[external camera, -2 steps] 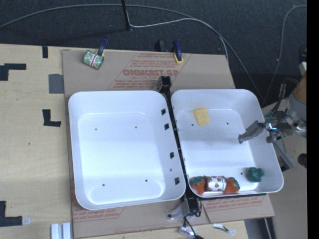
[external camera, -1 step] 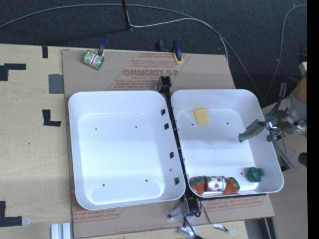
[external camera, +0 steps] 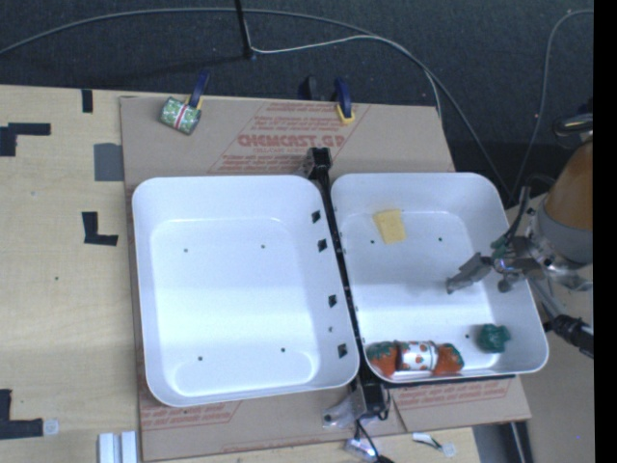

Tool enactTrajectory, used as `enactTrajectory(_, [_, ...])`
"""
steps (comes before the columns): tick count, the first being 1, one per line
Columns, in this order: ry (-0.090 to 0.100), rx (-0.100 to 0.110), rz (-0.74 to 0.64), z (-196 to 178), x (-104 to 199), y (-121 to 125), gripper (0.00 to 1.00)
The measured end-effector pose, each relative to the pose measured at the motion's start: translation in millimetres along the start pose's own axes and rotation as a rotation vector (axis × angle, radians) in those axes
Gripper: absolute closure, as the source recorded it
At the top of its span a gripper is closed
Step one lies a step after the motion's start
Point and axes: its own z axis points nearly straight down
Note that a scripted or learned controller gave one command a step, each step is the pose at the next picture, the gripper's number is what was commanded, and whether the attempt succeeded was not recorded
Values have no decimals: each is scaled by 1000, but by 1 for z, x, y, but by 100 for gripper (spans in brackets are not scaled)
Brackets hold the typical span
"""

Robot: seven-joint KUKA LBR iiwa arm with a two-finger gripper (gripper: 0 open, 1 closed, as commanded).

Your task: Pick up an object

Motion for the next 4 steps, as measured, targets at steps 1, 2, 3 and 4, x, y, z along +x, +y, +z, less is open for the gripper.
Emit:
enactTrajectory(1, [0,-2,-1,46,-1,7,0])
enactTrajectory(2, [-2,-5,-1,86,-1,7,0])
enactTrajectory(3, [-4,-8,0,73,-2,8,100])
enactTrajectory(4, [-3,-10,-1,12,-6,11,100])
